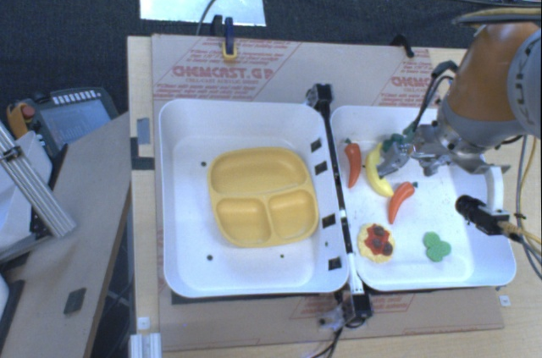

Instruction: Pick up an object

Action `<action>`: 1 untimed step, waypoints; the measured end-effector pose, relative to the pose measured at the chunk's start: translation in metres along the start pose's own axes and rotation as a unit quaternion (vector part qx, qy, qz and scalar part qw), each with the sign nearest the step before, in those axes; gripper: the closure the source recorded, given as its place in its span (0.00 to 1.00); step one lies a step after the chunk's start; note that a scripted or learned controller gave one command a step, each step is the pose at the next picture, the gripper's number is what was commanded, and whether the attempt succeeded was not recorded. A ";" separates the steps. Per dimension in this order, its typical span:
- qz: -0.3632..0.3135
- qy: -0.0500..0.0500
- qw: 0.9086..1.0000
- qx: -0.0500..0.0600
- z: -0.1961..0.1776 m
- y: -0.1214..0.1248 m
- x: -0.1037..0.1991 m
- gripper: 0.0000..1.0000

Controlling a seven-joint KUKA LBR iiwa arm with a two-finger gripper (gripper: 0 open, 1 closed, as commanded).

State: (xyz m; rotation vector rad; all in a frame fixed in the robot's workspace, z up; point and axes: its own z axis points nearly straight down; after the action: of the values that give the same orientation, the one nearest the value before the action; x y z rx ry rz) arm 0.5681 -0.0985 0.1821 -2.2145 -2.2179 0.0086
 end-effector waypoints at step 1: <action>-0.001 0.000 1.000 -0.005 -0.005 0.003 0.000 0.00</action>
State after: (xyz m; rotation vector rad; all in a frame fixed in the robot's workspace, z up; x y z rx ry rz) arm 0.5706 -0.0984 0.1869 -2.2179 -2.2250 -0.0011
